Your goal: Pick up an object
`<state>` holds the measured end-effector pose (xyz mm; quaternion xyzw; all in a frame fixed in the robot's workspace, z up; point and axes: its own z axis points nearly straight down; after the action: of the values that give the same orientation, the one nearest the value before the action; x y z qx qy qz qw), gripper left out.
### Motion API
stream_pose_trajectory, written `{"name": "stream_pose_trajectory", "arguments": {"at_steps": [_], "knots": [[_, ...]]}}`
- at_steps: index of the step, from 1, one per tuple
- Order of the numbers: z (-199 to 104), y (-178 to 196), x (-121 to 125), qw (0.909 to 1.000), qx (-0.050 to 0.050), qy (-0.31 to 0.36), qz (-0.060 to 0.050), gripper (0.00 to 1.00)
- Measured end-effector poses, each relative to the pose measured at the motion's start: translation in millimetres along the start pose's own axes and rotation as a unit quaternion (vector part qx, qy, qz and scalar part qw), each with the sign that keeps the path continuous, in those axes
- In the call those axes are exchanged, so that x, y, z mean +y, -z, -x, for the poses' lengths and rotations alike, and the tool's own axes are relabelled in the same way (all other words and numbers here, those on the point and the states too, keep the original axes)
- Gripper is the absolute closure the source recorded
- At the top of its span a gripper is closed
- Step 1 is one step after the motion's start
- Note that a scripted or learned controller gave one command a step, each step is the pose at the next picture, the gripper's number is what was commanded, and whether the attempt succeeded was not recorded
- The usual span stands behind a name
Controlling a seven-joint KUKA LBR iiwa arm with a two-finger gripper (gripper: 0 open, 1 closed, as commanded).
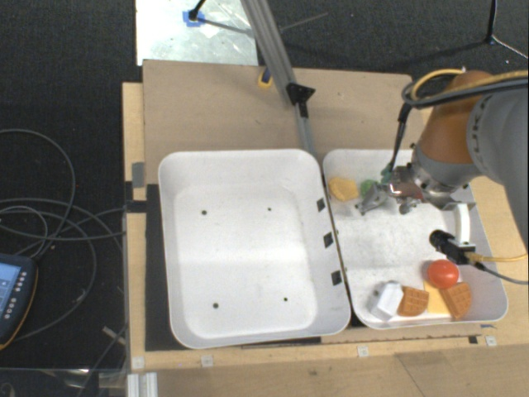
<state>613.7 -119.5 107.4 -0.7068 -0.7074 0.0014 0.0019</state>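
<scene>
My gripper [385,206] hangs over the far part of the right bin [496,304], its fingers spread open with nothing between them. A small green object [369,188] lies just beside the left finger [365,206], and a yellow lump [343,189] sits to its left near the bin's wall. At the near end of the bin are a red ball-like object [444,273], two orange waffle-like pieces [413,302] [458,298] and a white object [384,300].
The left bin [178,246] stands beside the right one, with black clips [328,240] along the shared wall. A grey pole [273,44] slants across the bench behind the bins. Cables lie on the floor at the left.
</scene>
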Motion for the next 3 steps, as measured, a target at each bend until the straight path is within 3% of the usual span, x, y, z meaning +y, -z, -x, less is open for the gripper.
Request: {"name": "stream_pose_trajectory", "arguments": {"at_steps": [1, 2, 3], "knots": [[-0.3, -17.1, 0.6, 1.0000, 0.000, 0.000, 0.002, 0.00], [0.1, -5.0, 1.7, 1.0000, 0.000, 0.000, 0.004, 1.00], [4.1, 39.1, 3.7, 1.0000, -0.001, 0.000, 0.005, 1.00]]}}
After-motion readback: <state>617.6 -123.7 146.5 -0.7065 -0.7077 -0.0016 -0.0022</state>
